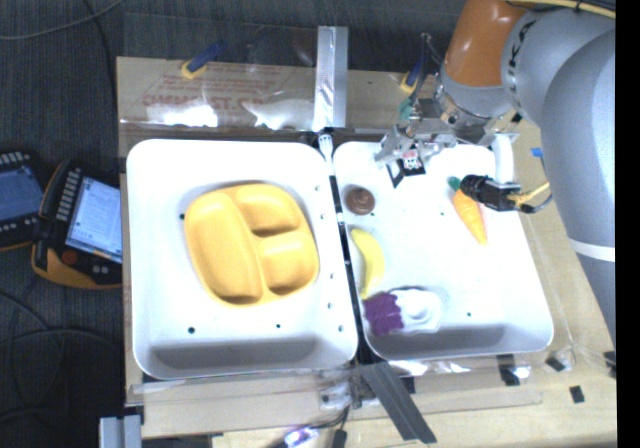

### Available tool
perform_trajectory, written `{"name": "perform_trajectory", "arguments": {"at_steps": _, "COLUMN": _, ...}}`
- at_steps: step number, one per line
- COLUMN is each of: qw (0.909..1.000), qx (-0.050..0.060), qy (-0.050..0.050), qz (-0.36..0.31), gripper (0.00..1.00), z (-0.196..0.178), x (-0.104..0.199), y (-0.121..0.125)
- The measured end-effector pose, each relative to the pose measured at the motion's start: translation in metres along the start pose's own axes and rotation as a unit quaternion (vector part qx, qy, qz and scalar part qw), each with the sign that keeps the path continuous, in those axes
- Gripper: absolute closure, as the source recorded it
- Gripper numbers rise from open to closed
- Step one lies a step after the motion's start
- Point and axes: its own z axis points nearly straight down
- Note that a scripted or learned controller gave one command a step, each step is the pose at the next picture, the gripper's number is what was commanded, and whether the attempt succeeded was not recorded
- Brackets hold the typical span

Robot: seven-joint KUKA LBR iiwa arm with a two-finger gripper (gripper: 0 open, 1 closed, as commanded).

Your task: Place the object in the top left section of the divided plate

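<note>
Two bins: left bin (160,336) and right bin (510,316), white, side by side on the bench (140,76)
Divided plate: yellow divided plate (252,241) sits in the left bin, roughly centred, three sections, all bare
Objects: all in the right bin, which one is the task's object can't be told
Brown piece: small round brown piece (359,199) near the right bin's upper left, close to the middle wall
Banana: yellow banana (368,258) lies against the right bin's left wall, below the brown piece
Grapes: purple grapes (384,313) at the bin's lower left, touching a white item (422,311) just beside them
Carrot: orange carrot (470,215) with green top, upper right of the bin, beside a black and yellow fixture (497,193)
Gripper: gripper (409,158) hangs over the right bin's top edge, above and right of the brown piece
Fingers: can't tell whether apart or closed, nothing seen between them
Arm: grey arm (570,86) with orange band enters from the right
Off bench: handheld pendant (75,226) on the floor to the left
</note>
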Motion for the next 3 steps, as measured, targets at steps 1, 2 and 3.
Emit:
{"name": "perform_trajectory", "arguments": {"at_steps": 1, "qw": 0.9989, "qx": -0.001, "qy": 0.002, "qz": -0.046, "gripper": 1.00, "z": 0.000, "x": 0.080, "y": -0.024}}
{"name": "perform_trajectory", "arguments": {"at_steps": 2, "qw": 1.0000, "qx": 0.000, "qy": 0.003, "qz": -0.003, "gripper": 1.00, "z": -0.005, "x": 0.152, "y": -0.081}}
{"name": "perform_trajectory", "arguments": {"at_steps": 3, "qw": 1.0000, "qx": 0.000, "qy": 0.002, "qz": -0.003, "gripper": 1.00, "z": 0.051, "x": 0.193, "y": -0.037}}
